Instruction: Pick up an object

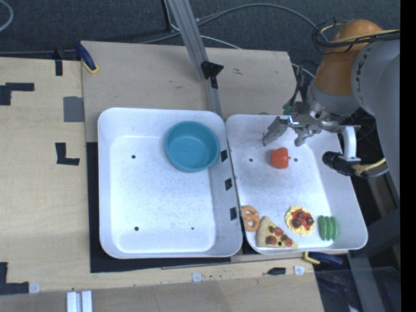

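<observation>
On tan bench (39, 174), two white bins (123, 194)

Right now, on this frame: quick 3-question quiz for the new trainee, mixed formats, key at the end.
1. True or false: the blue bowl sits in the same bin as the red object.
2. Multiple choice: where is the gripper? A) over the left bin's near edge B) above the far part of the right bin, just beyond the red object C) off the bench
3. Fill in: along the right bin's near edge lie a pretzel, a pizza slice, a round pizza-like toy and a ____ coloured item.

Key: 1 false, the bowl is in the left bin; 2 B, jaws spread, nothing between them; 3 green.
</observation>
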`<state>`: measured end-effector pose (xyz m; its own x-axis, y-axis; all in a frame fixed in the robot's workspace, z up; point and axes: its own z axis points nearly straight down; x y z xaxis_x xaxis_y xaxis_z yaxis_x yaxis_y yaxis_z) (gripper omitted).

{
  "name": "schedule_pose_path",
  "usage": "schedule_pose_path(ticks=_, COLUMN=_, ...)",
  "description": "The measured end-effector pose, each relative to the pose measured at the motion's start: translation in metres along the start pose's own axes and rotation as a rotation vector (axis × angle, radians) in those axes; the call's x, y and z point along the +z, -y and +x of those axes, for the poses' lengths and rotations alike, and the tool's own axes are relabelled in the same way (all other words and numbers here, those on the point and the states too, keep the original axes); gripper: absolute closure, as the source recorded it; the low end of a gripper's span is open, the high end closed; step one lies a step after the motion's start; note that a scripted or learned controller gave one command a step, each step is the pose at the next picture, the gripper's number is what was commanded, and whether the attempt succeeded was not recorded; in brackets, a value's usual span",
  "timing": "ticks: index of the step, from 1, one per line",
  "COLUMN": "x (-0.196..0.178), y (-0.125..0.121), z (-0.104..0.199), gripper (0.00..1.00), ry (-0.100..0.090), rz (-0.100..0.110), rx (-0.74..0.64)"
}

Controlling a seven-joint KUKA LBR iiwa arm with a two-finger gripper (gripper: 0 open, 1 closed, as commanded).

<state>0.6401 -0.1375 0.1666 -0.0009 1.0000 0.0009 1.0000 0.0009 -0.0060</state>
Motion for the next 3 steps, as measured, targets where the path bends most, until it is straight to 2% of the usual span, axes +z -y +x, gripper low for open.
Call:
schedule_pose_path(ticks=1, x=0.064, y=0.002, z=-0.001, gripper=0.0, ry=0.0, rz=0.0, rx=0.0)
schedule_pose_path(ticks=2, x=0.05, y=0.001, z=-0.001, gripper=1.0, ry=0.001, rz=-0.006, rx=-0.001)
schedule_pose_path(ticks=3, x=-0.012, y=0.002, z=-0.003, gripper=1.0, ry=0.002, rz=-0.011, rx=0.001)
